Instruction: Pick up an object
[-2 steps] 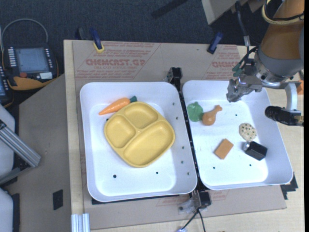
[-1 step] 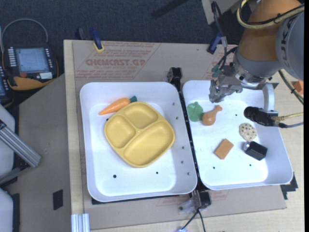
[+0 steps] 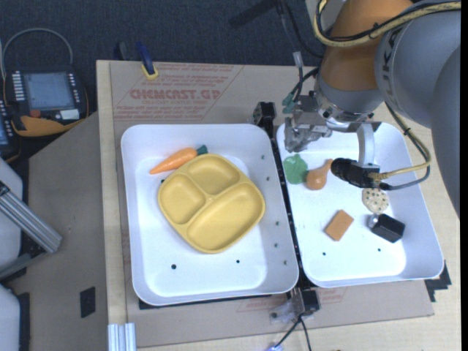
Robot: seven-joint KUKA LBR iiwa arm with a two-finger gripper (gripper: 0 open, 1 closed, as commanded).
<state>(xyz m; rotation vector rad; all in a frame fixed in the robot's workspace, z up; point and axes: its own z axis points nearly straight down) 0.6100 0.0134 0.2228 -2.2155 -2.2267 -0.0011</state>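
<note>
**A:** Where is the tool (image 3: 300, 143)?

**B:** Over the far left corner of the right bin (image 3: 417, 269), close to the wall it shares with the left bin (image 3: 139, 196). A green lump (image 3: 295, 170) lies just below it in the picture. I cannot tell whether the tool touches the lump, or whether it is open or closed.

**A:** What crowds that lump?

**B:** A tan, pear-shaped piece (image 3: 316, 177) lies just beside it on the right, narrow end up, touching it or nearly so. The bin wall runs along its left side.

**A:** And farther off?

**B:** There is an orange block (image 3: 338, 225) near the bin's middle, matte and box-shaped, lying askew. A pale round disc (image 3: 374, 198) dotted with dark holes sits to its right. Just below the disc is a black block (image 3: 387, 228), smooth with rounded corners. All three are well apart from the lump.

**A:** The left bin?

**B:** A yellow plate (image 3: 210, 203) sits there, glossy plastic with rounded corners, divided into three compartments and turned at a slant. An orange carrot (image 3: 172, 161) with a green stub lies against its far edge.

**A:** Underneath everything?

**B:** The table (image 3: 110, 196) is covered with brown board with red lettering at its far end. Both bins are shallow, white and smooth.
</note>
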